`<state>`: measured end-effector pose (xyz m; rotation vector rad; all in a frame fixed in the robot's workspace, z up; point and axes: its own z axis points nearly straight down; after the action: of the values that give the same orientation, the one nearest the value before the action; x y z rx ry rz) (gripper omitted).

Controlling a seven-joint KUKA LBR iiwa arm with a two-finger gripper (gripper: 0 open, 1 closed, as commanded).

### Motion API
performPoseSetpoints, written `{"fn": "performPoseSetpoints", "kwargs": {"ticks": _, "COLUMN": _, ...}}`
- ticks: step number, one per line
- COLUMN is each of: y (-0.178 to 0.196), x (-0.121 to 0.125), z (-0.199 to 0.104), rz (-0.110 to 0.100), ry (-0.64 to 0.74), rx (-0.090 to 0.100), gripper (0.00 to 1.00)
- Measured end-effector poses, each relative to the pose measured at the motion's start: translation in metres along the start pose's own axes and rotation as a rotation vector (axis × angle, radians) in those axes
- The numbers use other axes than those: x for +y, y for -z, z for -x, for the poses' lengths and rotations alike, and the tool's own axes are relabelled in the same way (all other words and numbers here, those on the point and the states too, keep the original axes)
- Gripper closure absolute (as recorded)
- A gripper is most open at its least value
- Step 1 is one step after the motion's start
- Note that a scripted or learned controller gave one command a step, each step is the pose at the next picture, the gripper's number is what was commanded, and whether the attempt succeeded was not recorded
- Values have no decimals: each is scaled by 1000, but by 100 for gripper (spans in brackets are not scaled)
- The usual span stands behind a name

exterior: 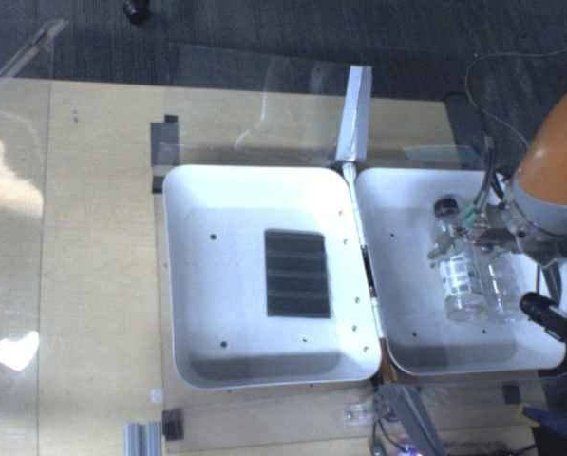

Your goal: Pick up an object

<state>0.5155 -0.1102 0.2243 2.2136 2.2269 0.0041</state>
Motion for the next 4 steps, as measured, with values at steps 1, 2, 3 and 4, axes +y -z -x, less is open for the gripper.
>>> {"fn": "performPoseSetpoints", "kwargs": {"ticks": 1, "y": -116, "x": 26, "z": 38, "rz": -1, "ry": 105, "rx": 0, "gripper": 0}}
{"fn": "performPoseSetpoints", "kwargs": {"ticks": 2, "y": -136, "x": 66, "z": 34, "rz": 6, "ry": 188, "rx": -1, "gripper": 0}}
{"fn": "performPoseSetpoints", "kwargs": {"ticks": 3, "y": -138, "x": 104, "z": 45, "rz": -33, "ry": 222, "rx": 15, "gripper": 0}}
{"fn": "performPoseSetpoints", "kwargs": {"ticks": 4, "y": -128, "x": 107, "z": 44, "rz": -24, "ry": 222, "rx": 12, "gripper": 100}}
